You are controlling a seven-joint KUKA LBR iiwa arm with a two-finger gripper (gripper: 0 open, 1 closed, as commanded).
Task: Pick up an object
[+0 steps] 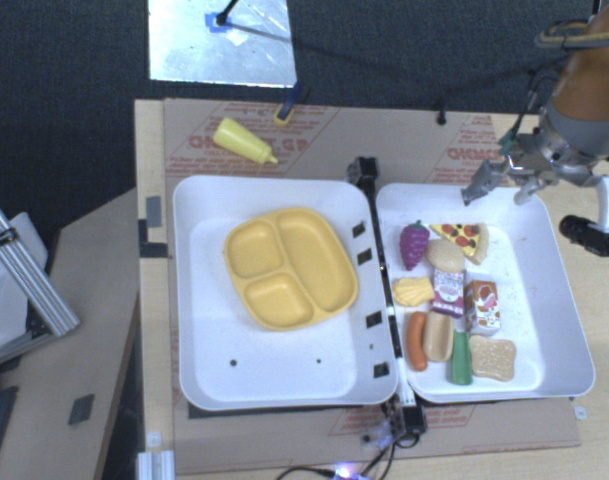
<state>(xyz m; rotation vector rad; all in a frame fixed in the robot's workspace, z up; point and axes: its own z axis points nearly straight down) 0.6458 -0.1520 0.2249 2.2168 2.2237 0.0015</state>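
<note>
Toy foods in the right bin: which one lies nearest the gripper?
The pizza slice, at the pile's top edge, lies closest below the gripper; the others sit farther down the right bin.

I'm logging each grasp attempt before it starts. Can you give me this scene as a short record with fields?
left bin: holds a yellow divided plate
right bin: toy food clustered at its left side, including purple grapes, pizza slice, toast
outside bins: yellow bottle on the bench behind the left bin
hand: open, above the right bin's far edge, holding nothing
</note>
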